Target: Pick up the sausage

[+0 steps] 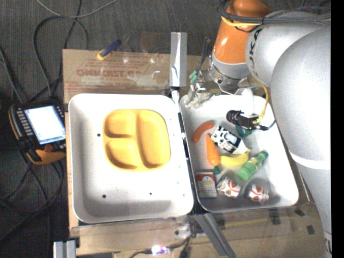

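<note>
The sausage (202,129), a curved reddish-orange piece, lies in the right bin (287,195) near its left wall, about midway back. My gripper (198,93) hangs over that bin's back-left corner, roughly a hand's width behind the sausage and apart from it. The grey arm with its orange band (239,34) comes down from the upper right. Nothing shows in the gripper's grasp.
Close in front of the sausage lie an orange carrot (213,152), a black-and-white packet (224,137), a banana (235,159) and a green bottle (251,166). Small cans (206,185) line the front wall. A yellow divided tray (137,138) sits in the left bin (86,198).
</note>
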Tool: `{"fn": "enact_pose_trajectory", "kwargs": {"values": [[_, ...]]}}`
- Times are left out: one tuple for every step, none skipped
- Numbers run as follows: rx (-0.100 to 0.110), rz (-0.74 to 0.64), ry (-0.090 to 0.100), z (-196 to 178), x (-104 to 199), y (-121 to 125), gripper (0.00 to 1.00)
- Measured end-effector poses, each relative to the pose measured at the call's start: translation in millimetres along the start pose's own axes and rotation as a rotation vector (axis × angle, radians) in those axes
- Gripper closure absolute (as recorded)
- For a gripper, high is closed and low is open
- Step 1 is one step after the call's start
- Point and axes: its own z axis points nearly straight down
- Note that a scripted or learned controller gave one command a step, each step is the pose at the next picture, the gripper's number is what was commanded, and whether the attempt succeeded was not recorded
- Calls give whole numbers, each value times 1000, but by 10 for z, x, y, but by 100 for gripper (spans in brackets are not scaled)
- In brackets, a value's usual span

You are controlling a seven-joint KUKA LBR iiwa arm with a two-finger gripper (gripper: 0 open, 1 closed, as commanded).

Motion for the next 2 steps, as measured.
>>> {"fn": "enact_pose_trajectory", "kwargs": {"values": [[1,-147,1,3,742,102,100],[1,-291,1,82,1346,-174,100]]}}
